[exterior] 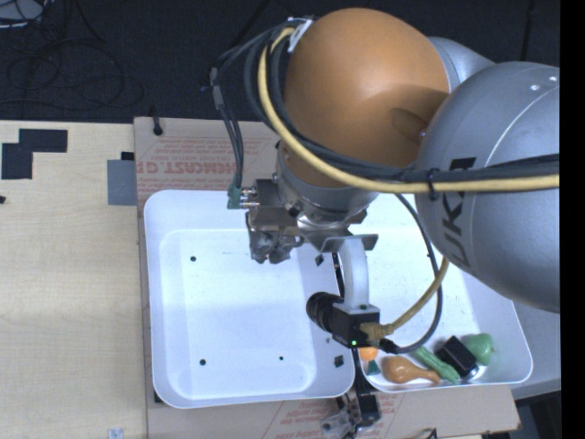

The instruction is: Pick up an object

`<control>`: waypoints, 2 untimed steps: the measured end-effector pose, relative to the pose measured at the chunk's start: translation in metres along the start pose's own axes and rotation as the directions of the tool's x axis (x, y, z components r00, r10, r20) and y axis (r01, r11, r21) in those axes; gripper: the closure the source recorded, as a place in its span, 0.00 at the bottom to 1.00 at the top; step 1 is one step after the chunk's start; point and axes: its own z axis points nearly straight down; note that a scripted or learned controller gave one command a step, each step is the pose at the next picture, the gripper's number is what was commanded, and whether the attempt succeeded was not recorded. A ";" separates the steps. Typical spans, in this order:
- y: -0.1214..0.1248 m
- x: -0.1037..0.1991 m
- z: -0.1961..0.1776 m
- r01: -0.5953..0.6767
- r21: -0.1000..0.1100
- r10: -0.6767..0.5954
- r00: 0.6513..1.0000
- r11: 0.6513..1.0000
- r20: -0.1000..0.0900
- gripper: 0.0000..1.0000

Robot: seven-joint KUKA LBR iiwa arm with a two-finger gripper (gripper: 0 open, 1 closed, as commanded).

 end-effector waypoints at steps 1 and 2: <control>-0.007 -0.004 -0.048 -0.008 -0.007 0.008 1.000 1.000 -0.004 1.00; 0.031 0.021 0.042 -0.008 0.005 0.008 1.000 1.000 0.002 1.00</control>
